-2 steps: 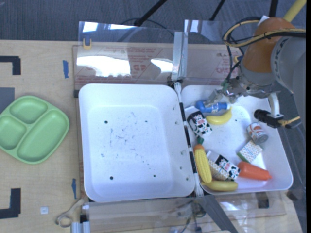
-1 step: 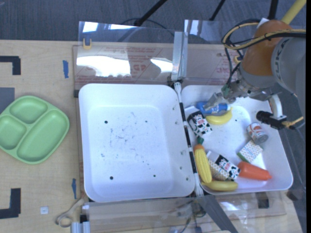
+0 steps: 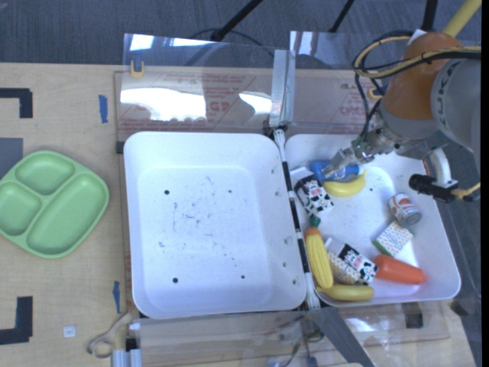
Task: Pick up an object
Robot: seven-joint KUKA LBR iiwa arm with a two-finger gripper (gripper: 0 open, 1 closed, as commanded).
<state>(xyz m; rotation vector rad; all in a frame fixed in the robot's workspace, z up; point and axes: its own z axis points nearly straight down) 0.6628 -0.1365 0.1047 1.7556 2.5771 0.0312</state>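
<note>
Your gripper (image 3: 336, 169) sits low over the blue toy (image 3: 341, 176) on the banana (image 3: 348, 187) in the right bin (image 3: 443, 270) — whether it's gripping, I cannot tell — so lift slowly, straight up.

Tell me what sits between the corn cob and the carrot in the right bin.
Camera view: a black-and-white cow toy lies between the corn cob and the carrot.

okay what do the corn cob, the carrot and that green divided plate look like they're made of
The corn cob looks like moulded plastic, yellow with a faint sheen, probably a toy. The carrot likewise seems smooth glossy plastic: uniform orange with a green end. The green divided plate appears to be matte plastic or melamine, one even pale green with soft rounded compartment walls; the view cannot settle which.
</note>
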